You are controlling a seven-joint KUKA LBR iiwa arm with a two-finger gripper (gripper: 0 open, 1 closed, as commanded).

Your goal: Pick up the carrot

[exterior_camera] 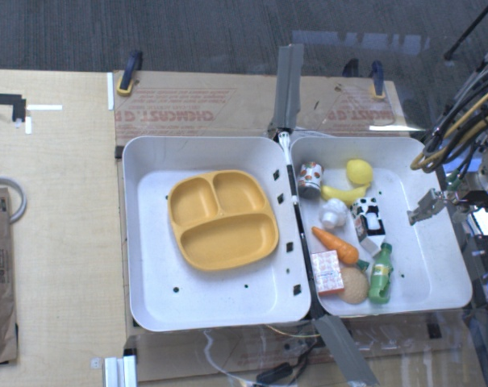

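I'd come down on the carrot (335, 244) across its thick end, since the red-and-white box (327, 272) touches it just below (tight quarters). The gripper (426, 206) hangs well right of the carrot at the bin's right edge; I cannot tell its opening.

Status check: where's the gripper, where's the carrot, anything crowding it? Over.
Gripper over right bin's right side, holding nothing seen. Orange carrot untouched, lying in right bin. Crowded: red-and-white box, white ball, green bottle close by.
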